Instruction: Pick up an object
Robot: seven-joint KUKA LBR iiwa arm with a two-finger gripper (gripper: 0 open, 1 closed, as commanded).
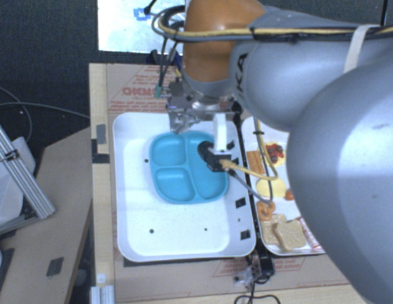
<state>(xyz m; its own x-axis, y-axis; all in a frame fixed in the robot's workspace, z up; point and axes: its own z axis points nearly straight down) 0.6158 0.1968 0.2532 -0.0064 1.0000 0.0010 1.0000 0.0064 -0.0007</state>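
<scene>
**Blue tray in left bin, arm low over its far edge**

Task obj: a light-blue divided tray (185,168), plastic-looking, w/ rounded corners and three compartments – two smaller ones on the far side, one longer one nearer the camera. It lies flat, slightly skewed, in the upper-middle of the left bin (177,239), on the bin floor.

Gripper (181,120): sits at the tray's far edge, below the orange band (215,37) of the arm. Fingers are hidden under the metal wrist hardware, so can't tell how wide they stand or whether anything is btwn them. Contact w/ the tray rim can't be confirmed either. A black fitting w/ a yellow cable (247,170) hangs over the tray's right side.

Room: tray's left side and near side have bare white bin floor around them; the near half of the left bin is open. Right side of the tray is close to the divider btwn bins. Right bin (272,249) holds food-like items, incl. toast-coloured pieces (288,233), largely covered by the grey arm (323,138).
</scene>
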